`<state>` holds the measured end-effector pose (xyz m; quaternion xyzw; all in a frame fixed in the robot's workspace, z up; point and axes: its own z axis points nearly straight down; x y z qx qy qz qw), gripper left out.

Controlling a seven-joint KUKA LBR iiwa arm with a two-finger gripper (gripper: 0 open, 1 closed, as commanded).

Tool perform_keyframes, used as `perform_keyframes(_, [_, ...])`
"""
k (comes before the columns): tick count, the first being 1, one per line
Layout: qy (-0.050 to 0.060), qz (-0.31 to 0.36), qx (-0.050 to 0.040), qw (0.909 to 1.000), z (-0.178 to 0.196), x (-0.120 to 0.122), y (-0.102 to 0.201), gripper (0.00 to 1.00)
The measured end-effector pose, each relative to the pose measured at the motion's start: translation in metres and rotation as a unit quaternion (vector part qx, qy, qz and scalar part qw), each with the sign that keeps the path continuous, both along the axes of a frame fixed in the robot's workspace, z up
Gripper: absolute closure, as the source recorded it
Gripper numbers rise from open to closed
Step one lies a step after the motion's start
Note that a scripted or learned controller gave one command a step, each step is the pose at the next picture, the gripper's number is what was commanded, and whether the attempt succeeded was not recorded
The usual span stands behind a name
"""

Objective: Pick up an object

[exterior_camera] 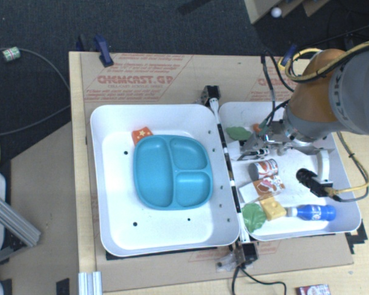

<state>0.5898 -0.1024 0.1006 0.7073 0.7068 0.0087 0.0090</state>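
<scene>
At the near edge of the right bin [298,229] three things lie in a row: a green lump [253,216], a yellow block [272,209] touching it, and a blue bottle [312,212] lying on its side with the pale cap toward the block. Just behind the block there is a small brown patterned piece [272,187], and behind that a red and white can [265,168].

The can is the nearest thing to the gripper [262,144], so I take it as the object to pick. It seems to lie tilted, but the view is too coarse here to be sure. Beside it, in the left bin [117,165], rests a blue divided plate [172,171], with a little orange-red piece [142,134] at its far corner.

The gripper hangs over the right bin just beyond the can. Whether it is apart, together or clamped on something, I cannot tell. Further back lies a flat green piece [238,132], and the arm [320,97] reaches in above the far side.

I judge the can to be light, stiff and smooth. It may roll or slip, and thin walls can dent. The best hold is across the middle of the body, not on the rims, with modest force.
</scene>
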Motion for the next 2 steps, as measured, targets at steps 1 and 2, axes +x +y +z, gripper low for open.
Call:
perform_keyframes(1, [0.009,-0.001,-0.0014,1.0000,-0.013,-0.048,0.009,0.00])
perform_keyframes(2, [0.007,-0.001,-0.0017,1.0000,-0.002,-0.047,0.009,1.00])
